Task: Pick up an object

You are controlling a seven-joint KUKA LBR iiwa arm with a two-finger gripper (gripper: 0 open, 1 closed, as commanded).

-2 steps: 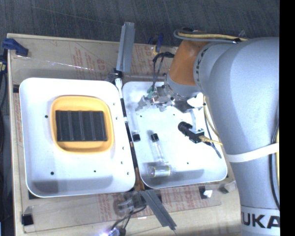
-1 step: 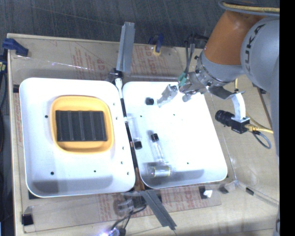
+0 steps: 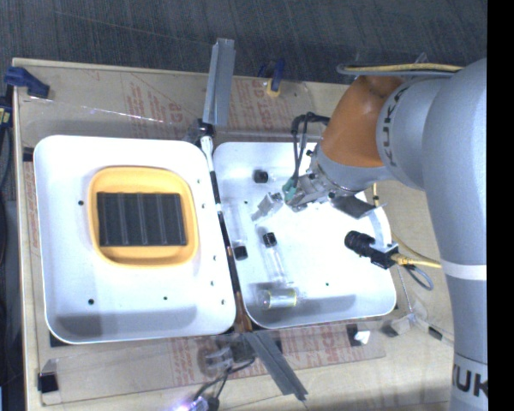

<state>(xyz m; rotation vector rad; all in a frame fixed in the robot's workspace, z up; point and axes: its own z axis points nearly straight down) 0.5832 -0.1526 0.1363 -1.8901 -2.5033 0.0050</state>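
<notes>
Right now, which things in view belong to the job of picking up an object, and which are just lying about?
Likely the job's:
hand
right bin
small black piece
clear tube
silvery cylinder

Lying about, away from the hand:
left bin
yellow-rimmed tray
blue clamp

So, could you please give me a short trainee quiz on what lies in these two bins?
1. True or false: the yellow-rimmed rectangular tray with a dark ribbed insert lies in the right white bin.
2. The end effector hangs over which bin? A left, B right.
3. Fill in: in the view, the silvery metal cylinder lies ___ the clear slender tube.
Key: 1 false; 2 B; 3 below.
</notes>
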